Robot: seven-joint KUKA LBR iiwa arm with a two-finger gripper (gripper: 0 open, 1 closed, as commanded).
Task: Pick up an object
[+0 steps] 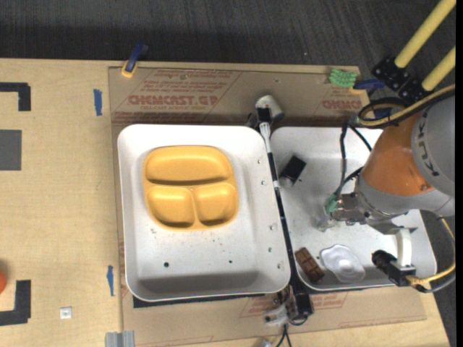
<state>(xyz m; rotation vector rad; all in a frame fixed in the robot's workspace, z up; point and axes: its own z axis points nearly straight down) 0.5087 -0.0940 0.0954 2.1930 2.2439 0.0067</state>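
Bench (58,194): two white bins are borne side by side.
Left bin (137,266): a yellow tray (192,186) is held.
Right bin (318,139): a black block (292,169), brown piece (309,264) and clear object (343,261) are seen.
Gripper (327,212): lowered into right bin; jaw state cannot be told.

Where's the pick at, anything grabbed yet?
Done: the grey arm with the orange band is down over the right white bin. In hand: nothing visibly held. Left: the small black block, brown ridged bar and clear plastic piece lie on the floor of that bin.
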